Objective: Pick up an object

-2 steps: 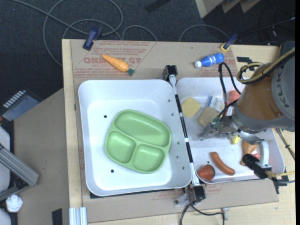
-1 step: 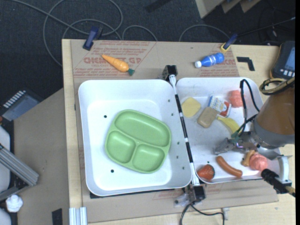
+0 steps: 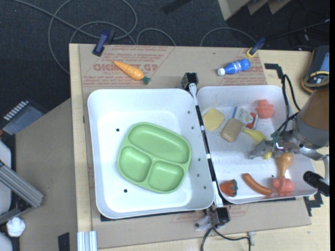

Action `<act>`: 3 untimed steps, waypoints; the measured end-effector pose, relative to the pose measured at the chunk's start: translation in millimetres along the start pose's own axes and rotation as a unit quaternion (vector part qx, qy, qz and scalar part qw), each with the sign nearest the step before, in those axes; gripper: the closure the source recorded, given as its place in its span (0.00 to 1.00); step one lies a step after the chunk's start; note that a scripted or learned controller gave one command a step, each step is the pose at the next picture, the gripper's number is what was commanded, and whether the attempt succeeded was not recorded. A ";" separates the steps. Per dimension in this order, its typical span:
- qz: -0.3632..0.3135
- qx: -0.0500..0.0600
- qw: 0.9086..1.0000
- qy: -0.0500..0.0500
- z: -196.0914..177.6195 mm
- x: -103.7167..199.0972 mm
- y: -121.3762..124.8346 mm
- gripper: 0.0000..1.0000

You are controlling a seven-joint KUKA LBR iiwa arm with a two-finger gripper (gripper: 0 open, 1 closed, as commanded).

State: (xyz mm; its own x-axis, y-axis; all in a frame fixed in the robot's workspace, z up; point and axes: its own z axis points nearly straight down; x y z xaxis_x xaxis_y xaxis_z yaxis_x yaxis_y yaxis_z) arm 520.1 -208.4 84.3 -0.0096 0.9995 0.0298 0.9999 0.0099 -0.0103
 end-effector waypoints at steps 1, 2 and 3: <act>0.000 -0.006 1.000 -0.009 -11.5 -4.6 1.0 1.00; 0.003 -0.007 1.000 -0.014 -56.9 79.2 105.4 1.00; 0.004 -0.005 1.000 -0.014 -96.8 169.3 81.4 1.00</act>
